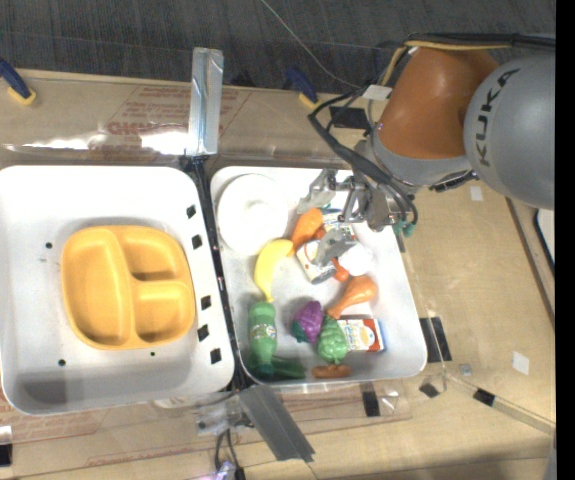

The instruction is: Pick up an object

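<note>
My gripper hangs low over the upper middle of the right bin, below the orange band of the arm. Right beside it on the left lies an orange carrot-like toy. Just below it sits a small white and red item. A white lump lies to its right. It is unclear whether anything is gripped. Further down lie a yellow fruit, a second orange carrot, purple grapes, a green bottle, a green vegetable and a red and white carton.
A white plate rests in the right bin's upper left corner. The left bin holds a yellow divided tray. A metal divider strip stands at the back between the bins. Cables trail from the wrist.
</note>
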